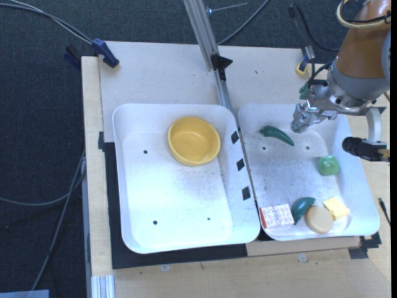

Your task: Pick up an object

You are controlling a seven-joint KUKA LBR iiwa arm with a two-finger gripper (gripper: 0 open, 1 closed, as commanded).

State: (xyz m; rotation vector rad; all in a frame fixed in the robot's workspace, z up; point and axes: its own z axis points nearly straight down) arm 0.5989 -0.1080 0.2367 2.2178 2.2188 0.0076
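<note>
Left bin [133, 228]: yellow bowl [194, 140] at 12 o'clock, upright. Right bin [366, 219]: dark green curved piece [276, 134] at 11 o'clock; red-and-white packet [276, 216] at 7 o'clock, teal piece [303, 207] just beside it, then tan disc [319, 220] and yellow block [335, 207] touching; light green ball [328, 165] at 3 o'clock. Gripper [299, 122] at 12 o'clock, near the dark green curved piece; grip state cannot be told, nothing seen in it.

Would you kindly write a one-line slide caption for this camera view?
KUKA arm's hand poised beside a dark green pepper in the right bin; a yellow bowl sits in the left bin.
</note>
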